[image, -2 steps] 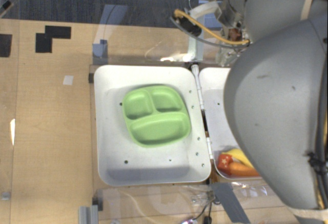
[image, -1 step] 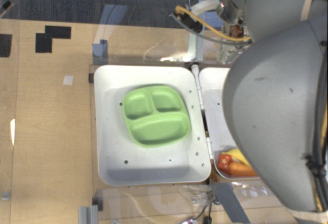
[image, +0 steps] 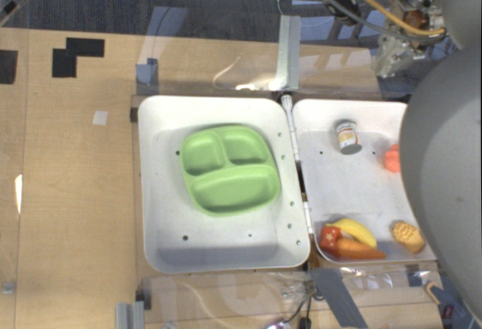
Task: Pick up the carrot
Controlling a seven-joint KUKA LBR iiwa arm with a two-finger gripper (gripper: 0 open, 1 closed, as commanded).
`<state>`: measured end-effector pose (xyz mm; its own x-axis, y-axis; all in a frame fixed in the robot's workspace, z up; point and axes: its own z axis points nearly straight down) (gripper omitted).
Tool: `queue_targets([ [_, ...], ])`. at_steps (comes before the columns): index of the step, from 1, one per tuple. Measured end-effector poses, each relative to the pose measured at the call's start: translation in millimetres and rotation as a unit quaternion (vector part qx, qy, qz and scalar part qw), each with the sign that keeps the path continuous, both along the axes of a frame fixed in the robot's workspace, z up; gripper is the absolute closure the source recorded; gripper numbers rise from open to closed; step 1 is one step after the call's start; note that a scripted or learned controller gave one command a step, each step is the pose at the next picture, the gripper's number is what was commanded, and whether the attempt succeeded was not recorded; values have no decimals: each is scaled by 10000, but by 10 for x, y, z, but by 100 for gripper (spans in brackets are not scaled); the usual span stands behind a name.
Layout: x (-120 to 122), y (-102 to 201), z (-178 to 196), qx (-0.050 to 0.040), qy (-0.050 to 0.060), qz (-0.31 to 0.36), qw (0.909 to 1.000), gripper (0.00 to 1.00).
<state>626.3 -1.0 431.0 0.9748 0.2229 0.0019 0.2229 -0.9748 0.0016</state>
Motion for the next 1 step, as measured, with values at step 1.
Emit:
queue_targets([
  [1,164,-310,29,-5,13,-92,10000,100],
])
